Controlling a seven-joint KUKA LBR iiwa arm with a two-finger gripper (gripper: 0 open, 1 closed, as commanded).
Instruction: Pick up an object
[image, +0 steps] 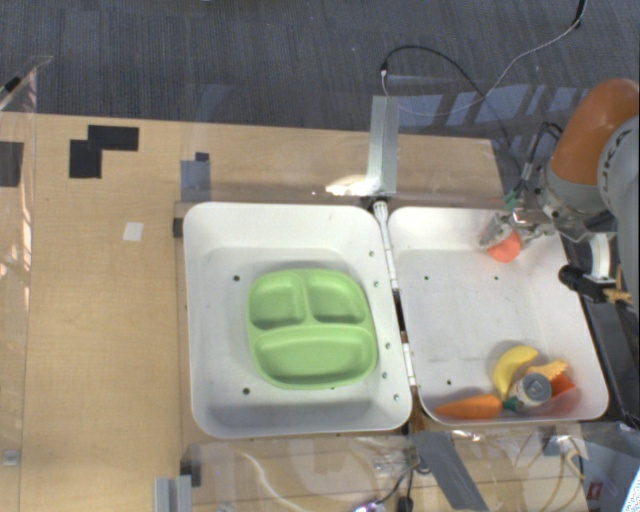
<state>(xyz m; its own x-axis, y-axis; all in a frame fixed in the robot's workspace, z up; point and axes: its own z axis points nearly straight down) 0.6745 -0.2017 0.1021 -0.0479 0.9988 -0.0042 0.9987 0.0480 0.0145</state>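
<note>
We see gripper low over orange-red piece, right bin; grip state: cannot tell. We judge lift pending.

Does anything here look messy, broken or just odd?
Nothing looks broken or spilled. The toy food is heaped in the right bin's near corner, the green tray sits slightly askew in the left bin.

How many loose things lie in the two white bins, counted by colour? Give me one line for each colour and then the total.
Green: 1, the divided plate in the left bin.
Yellow: 1, a banana-like piece.
Orange: 2, a carrot-like piece and a small piece beside the yellow one.
Salmon: 1, the small block by the hand.
Grey: 1, a round item.
Total: 6
</note>
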